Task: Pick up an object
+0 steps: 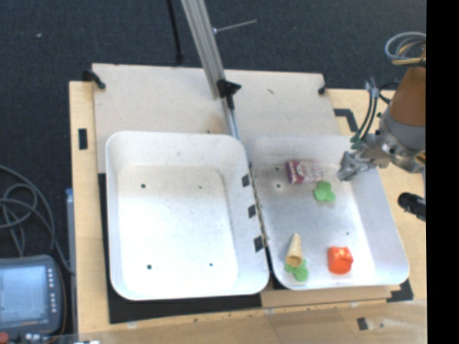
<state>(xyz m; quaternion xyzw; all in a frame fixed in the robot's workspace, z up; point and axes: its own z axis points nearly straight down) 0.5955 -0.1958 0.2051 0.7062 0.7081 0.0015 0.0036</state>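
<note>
The right bin (373, 213) holds several small objects. A pink and white wrapped packet (303, 171) lies near its back, with a green round piece (324, 192) just in front of it. A tan cone (295, 249) and a small green piece (299, 270) sit near the front left corner. A red-orange block (340, 259) rests near the front. My gripper (349, 167) hangs over the back right part of this bin, just right of the packet, with nothing visibly between its fingers.
The left bin (179, 213) sits beside the right one, divided from it by a ridge with black clips (252, 210). A metal pole (208, 49) rises from behind the bins. Cables (373, 113) hang at the arm's wrist.
</note>
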